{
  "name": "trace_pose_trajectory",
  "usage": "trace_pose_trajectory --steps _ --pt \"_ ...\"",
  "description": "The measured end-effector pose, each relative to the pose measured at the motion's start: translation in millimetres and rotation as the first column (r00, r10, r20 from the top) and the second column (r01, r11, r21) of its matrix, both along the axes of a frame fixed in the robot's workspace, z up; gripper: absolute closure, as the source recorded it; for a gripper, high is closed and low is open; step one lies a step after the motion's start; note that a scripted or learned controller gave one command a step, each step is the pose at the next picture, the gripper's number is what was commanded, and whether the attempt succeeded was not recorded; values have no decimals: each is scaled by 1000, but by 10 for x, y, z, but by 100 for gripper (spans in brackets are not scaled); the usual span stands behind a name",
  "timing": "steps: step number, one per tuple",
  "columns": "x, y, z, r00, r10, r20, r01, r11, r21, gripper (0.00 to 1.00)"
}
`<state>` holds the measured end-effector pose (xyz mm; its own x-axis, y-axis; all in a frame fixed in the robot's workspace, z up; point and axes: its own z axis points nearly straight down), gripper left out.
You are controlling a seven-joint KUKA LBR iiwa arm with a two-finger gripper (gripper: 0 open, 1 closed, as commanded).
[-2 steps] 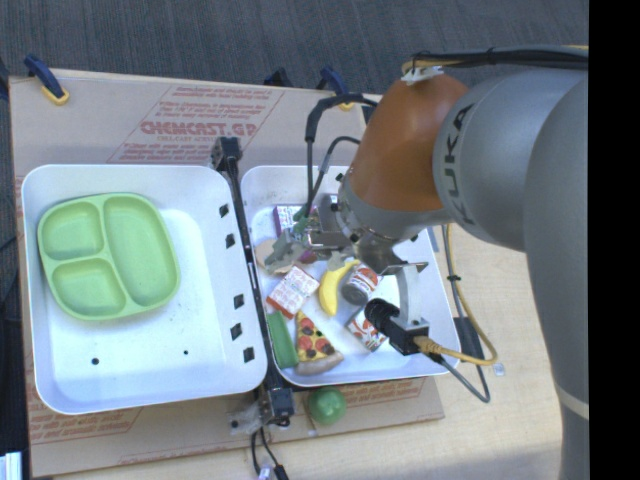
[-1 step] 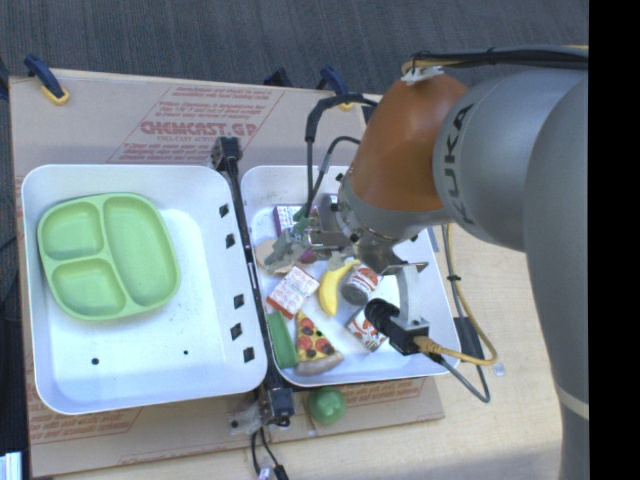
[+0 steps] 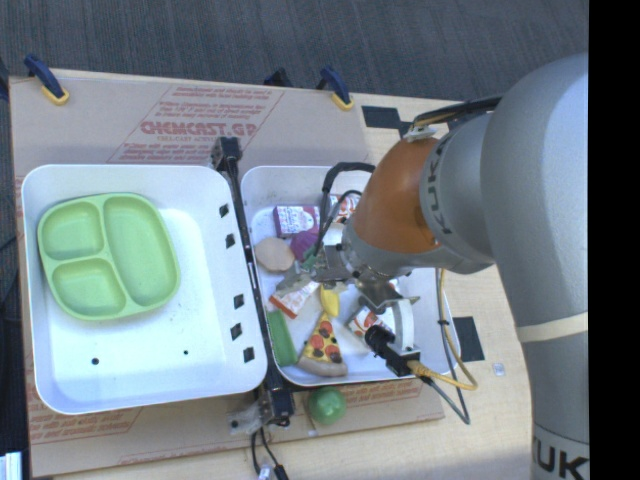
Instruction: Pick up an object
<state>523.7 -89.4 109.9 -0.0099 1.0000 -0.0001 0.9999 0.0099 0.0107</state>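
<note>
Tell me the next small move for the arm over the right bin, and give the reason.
Probably a short, straight descent onto the toys beneath the wrist. The arm already hangs over the right bin, above the packed cluster near the pizza slice and the green piece. The claw is mostly hidden under the wrist, so its exact target is unclear. No toy is visibly lifted yet.

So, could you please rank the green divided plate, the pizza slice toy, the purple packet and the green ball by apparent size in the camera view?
1. Green divided plate, by far the largest.
2. Pizza slice toy.
3. Purple packet, partly covered by the arm, so its rank against the ball is unsure.
4. Green ball.
</note>
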Motion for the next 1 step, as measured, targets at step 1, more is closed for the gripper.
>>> trace_pose_trajectory --steps 1 --pt "-6 -4 83 1000 4 -4 -4 1000 -2 100"
